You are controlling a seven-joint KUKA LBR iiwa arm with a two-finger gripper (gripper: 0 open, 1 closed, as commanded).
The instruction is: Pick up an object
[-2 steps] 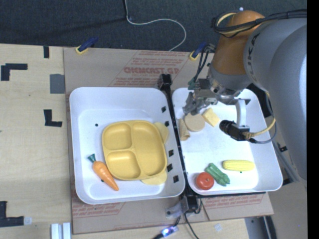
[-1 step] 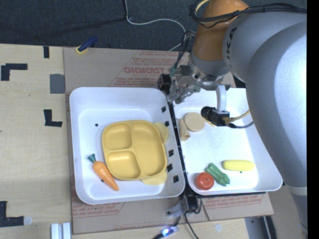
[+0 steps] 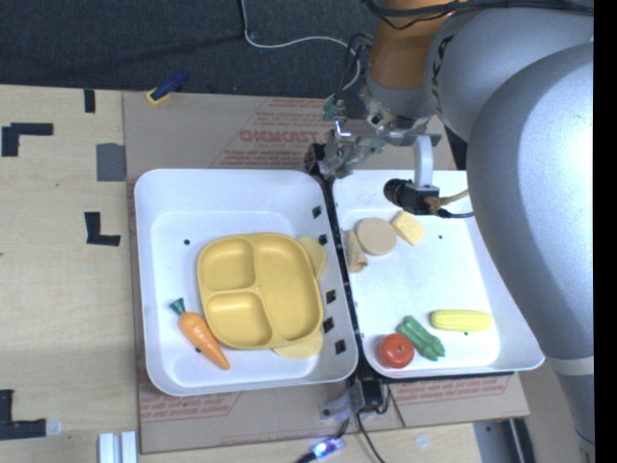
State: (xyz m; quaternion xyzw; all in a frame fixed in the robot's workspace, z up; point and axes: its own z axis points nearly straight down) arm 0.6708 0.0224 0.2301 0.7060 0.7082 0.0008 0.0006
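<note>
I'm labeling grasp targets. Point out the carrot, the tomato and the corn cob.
carrot [image 3: 202, 340]: camera view, middle of its orange body.
tomato [image 3: 395, 352]: camera view, center of its red top.
corn cob [image 3: 461, 321]: camera view, middle of its yellow length.

Taking the yellow compartment tray [image 3: 258, 290] in the left bin as landmark: an orange carrot [image 3: 201, 336] with a green top lies slanted just beside its lower left corner. To its right, across the divider, lie a tan round disc [image 3: 375, 236] and a pale yellow wedge [image 3: 408, 228]; farther down lie a red tomato [image 3: 395, 351], a green pod [image 3: 420, 337] and a yellow corn cob [image 3: 461, 320].
</note>
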